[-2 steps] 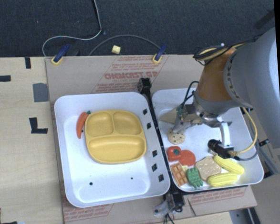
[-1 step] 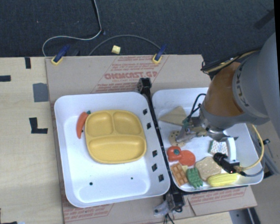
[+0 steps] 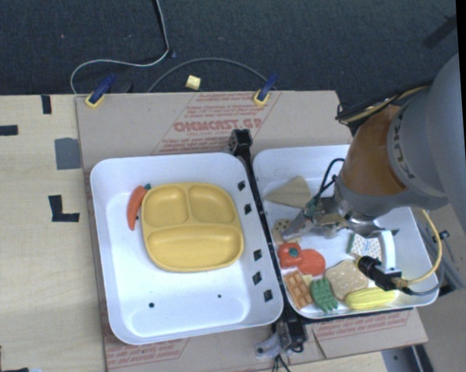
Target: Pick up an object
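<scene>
— Right, where do the pickable toys sit?
— Right bin, lower half: orange piece, waffle, green piece, cracker, corn cob. Tan wedge at twelve o'clock of them.
— Gripper?
— Gripper over that bin, just above the orange piece; whether it is wide or narrow, cannot tell.
— Left bin?
— Yellow divided plate, carrot at its nine o'clock.

Two white bins sit side by side, the left one holding one yellow divided plate and one orange carrot, the right one holding one red tomato, one green piece and one yellow corn cob.
</scene>
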